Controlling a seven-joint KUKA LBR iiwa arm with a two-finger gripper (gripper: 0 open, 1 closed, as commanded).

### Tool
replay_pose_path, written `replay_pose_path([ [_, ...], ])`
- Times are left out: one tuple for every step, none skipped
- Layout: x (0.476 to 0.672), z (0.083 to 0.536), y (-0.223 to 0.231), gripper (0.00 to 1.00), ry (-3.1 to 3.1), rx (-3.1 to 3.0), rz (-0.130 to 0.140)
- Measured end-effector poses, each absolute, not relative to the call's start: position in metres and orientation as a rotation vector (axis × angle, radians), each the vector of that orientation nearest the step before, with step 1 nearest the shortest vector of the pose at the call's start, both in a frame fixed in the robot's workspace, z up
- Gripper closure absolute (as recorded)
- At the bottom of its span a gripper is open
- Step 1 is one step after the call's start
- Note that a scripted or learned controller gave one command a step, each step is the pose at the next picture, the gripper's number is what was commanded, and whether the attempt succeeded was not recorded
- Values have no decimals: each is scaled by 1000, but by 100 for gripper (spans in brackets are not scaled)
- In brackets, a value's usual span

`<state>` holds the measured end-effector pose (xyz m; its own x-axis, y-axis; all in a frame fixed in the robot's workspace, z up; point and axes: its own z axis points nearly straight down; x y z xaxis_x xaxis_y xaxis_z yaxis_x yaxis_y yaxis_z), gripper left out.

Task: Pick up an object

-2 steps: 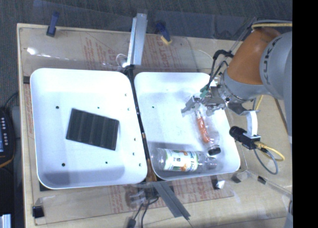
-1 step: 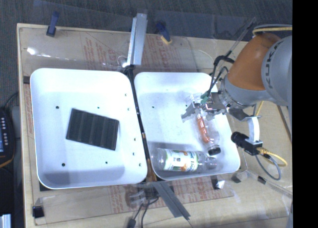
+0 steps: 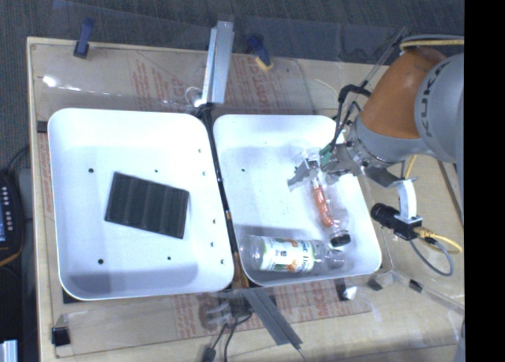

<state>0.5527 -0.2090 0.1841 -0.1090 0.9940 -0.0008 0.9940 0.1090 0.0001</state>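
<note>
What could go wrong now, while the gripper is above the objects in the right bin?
The gripper is beside the small orange-filled bottle, which lies flat and could roll away. The larger clear bottle lies against the right bin front wall, leaving little room for fingers.

**Right bin crowded low and right, open at upper left**

In the right bin (image 3: pixel 237 195), a clear bottle (image 3: pixel 293 255) lies along the lower wall and a small orange-filled bottle (image 3: pixel 327 209) lies beside the gripper (image 3: pixel 309 169), leaving bare floor toward frame centre. A dark flat pad (image 3: pixel 147 204) occupies the left bin's (image 3: pixel 71 139) middle.
</note>
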Motion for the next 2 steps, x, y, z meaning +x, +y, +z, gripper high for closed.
replay_pose_path([
  [553,194,-209,100,2342,2092,-2],
  [553,194,-209,0,2342,2092,-2],
])
